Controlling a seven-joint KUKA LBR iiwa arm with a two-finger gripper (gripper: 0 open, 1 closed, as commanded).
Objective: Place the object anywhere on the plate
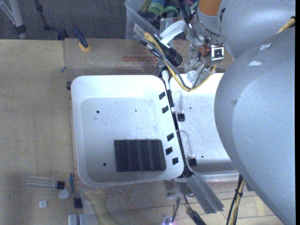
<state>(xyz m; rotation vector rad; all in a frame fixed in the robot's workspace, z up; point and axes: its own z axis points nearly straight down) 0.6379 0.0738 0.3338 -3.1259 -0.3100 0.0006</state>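
Well down-left of the gripper (196, 71), the dark ribbed plate (139, 154) lies in the white bin (77, 125); the grip's state and the object's whereabouts cannot be told behind the arm (262, 102), so it may travel to the plate with nothing held

Left bin (93, 102): floor open across its upper and left parts; 1 obstacle, a dark ribbed plate (139, 154) lying flat near the lower wall. Right bin (201, 125): largely covered by the grey arm (258, 102), which blocks access from above. Cables (178, 74) hang over the divider (174, 125) between the 2 bins at its upper end.
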